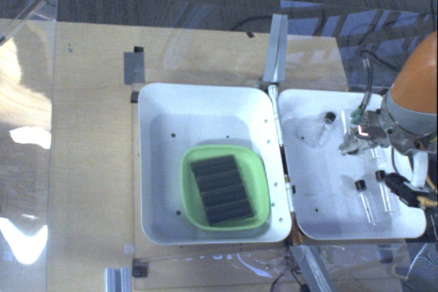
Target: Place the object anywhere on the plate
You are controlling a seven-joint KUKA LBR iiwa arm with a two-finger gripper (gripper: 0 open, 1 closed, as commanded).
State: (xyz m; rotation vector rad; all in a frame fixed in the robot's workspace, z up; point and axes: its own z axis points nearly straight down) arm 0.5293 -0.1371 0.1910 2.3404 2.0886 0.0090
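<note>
One green plate (254,173), one dark block (220,189)

One fixed camera looks down on me from above at a slant, far enough back to take in the whole worktop (82,147), both white bins (205,106) side by side, and my arm (417,89) entering from its right.

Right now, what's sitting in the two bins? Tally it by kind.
Green plate: 1
Dark ridged block on that plate: 1
Clear vials with black caps, right bin: 3
Total: 5
</note>
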